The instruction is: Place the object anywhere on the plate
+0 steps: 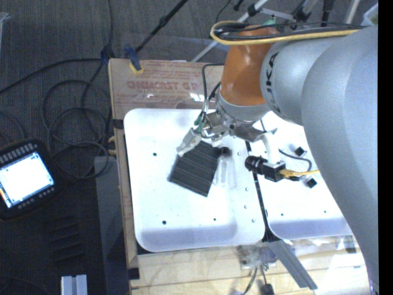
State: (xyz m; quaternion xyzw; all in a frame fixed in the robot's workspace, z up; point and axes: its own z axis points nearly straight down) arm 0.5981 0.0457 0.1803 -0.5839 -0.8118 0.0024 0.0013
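Grey arm [331,103] overhangs white bins [153,226]; dark ridged plate [194,171] just below pincer [206,134], grip state indiscernible; wooden worktop [159,82] beyond.

Left bin [147,220]: white floor open along the left wall, front edge and front corners. A dark ribbed slab [194,169] lies tilted near the middle, blocking the centre. The gripper [206,137] hangs just above the slab's far edge, crowding the back right corner. Arm [319,72] covers most of the right bin [307,223]; a black and yellow fitting [270,168] sits over the divide between the bins. Bare floor shows at the right bin's front.
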